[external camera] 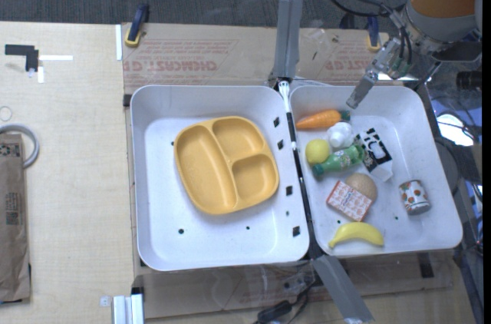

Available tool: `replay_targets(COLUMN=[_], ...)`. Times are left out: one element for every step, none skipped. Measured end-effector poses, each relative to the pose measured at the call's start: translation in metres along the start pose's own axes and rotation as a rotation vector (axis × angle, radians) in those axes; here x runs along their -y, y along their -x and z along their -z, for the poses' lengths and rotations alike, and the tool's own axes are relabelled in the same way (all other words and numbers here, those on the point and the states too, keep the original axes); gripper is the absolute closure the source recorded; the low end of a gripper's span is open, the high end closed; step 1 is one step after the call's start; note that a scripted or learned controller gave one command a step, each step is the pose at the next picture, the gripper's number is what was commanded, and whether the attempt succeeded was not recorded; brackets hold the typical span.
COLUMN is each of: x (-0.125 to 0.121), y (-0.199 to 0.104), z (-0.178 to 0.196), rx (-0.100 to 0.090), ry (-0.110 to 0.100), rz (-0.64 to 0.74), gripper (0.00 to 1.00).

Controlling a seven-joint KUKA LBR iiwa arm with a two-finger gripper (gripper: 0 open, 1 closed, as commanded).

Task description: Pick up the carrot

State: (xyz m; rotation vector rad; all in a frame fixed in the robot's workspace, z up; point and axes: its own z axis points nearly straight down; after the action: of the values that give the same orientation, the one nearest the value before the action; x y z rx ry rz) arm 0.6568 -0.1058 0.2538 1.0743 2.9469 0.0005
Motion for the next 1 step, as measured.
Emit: replay_targets(x=[-0.0228], y=[-0.1094], z=[-0.0254], rx=[-0.004], ry=[-0.001], rz=[0.158], gripper=[0.0])
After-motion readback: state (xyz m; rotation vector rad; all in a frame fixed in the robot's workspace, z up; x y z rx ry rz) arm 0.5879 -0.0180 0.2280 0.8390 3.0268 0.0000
